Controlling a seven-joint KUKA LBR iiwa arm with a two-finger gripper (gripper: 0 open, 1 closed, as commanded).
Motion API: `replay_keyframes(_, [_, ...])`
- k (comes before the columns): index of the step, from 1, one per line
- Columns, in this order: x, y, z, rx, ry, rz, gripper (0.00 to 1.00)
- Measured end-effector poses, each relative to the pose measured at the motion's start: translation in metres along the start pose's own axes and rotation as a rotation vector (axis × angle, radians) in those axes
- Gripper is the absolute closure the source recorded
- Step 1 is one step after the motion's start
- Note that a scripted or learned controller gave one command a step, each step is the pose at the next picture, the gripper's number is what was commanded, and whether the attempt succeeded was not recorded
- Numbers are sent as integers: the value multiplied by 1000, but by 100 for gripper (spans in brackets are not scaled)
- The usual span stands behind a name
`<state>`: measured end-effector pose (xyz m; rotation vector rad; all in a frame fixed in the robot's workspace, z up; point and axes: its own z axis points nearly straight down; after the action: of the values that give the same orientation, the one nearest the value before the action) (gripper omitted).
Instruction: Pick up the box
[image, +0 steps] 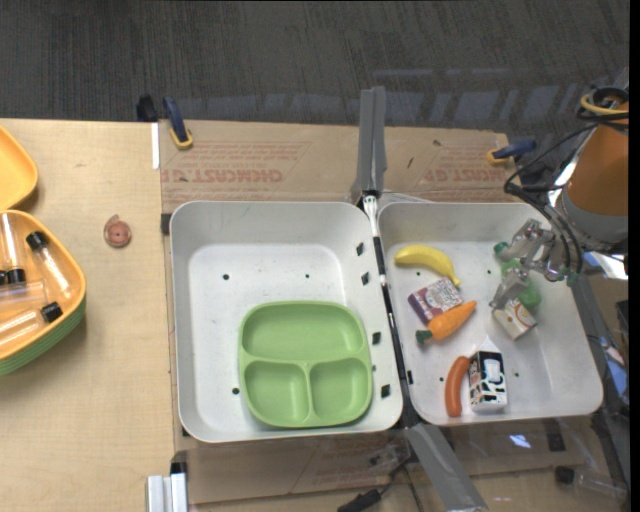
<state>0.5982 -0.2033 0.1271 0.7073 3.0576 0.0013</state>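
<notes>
Three box-like things lie in the right bin (560, 400). A small white carton (516, 319) sits toward the right, a black-and-white box (488, 383) lies near the front wall, and a purple packet box (436, 298) is in the middle. My gripper (512, 287) hangs over the right part of this bin, just above and touching distance from the small white carton. A green object (529, 296) shows right beside the gripper. Nothing is visibly held.
A banana (428, 260), a carrot (450, 320) and a red sausage (456, 385) share the right bin. The left bin (200, 250) holds a green divided plate (305, 362). Orange trays with vials (30, 290) stand on the bench at far left.
</notes>
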Motion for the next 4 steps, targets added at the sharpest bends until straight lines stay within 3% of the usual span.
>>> replay_keyframes(1, [70, -34, 35, 0, 2, -296, 0])
replay_keyframes(2, [98, -68, 35, -1, 2, -581, 0])
replay_keyframes(3, [98, -32, 35, -4, 0, -1482, 0])
replay_keyframes(4, [101, -66, 34, -4, 0, -1607, 0])
